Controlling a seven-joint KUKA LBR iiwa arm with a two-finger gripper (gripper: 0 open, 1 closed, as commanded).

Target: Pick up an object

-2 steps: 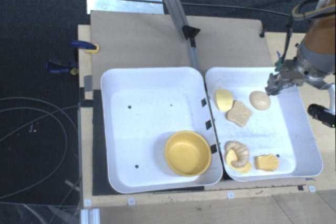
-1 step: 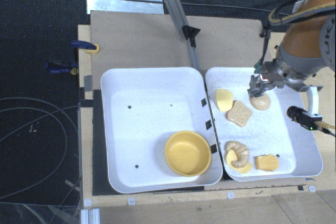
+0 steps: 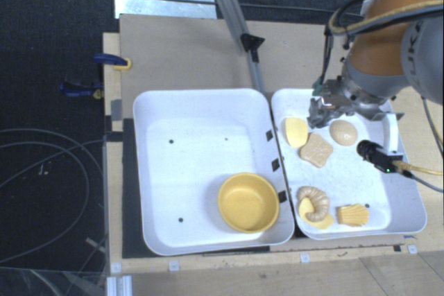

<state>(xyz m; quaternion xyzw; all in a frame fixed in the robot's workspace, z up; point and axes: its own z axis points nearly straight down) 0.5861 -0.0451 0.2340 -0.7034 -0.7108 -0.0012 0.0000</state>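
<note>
Over the right bin (image 3: 416, 218), gripper (image 3: 320, 114) hangs low between yellow piece (image 3: 295, 131) and pale roll (image 3: 343, 132), presumably lining up a pick; finger state cannot be told; nothing visibly held.

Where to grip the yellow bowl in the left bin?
Probably the yellow bowl rim on its upper-left side, one finger inside, one outside, coming straight down. It sits upright, too wide to span, and its right and lower sides crowd the left bin walls.
</note>
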